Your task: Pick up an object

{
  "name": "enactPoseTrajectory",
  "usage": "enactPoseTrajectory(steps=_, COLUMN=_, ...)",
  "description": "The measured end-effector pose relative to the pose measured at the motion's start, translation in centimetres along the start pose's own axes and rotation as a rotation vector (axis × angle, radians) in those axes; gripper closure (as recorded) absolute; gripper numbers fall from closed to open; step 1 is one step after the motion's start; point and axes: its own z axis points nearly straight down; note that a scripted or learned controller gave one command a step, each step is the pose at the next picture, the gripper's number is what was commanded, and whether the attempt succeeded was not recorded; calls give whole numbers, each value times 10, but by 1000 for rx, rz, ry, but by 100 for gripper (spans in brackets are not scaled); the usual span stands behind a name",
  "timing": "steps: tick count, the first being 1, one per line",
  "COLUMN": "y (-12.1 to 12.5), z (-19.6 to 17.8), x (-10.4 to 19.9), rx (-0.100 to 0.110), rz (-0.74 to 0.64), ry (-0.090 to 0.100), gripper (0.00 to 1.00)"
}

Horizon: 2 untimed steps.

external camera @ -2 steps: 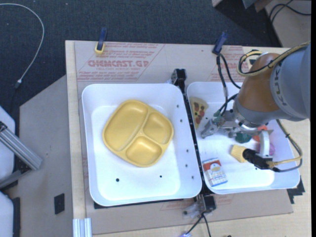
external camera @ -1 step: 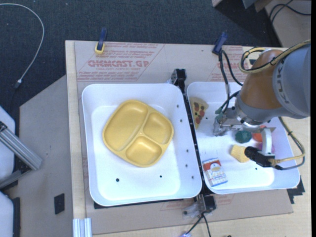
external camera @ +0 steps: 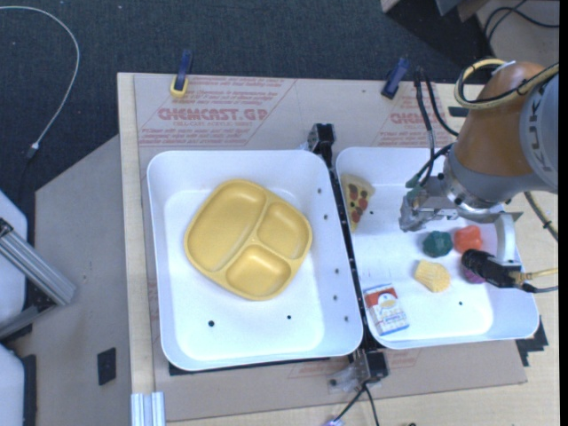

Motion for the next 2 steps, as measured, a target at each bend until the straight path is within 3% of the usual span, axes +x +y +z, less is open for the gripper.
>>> enactPoseTrajectory(steps=2, y=11, z=-110, x=6, rx=0, rz=-2, ry=0, gripper=100)
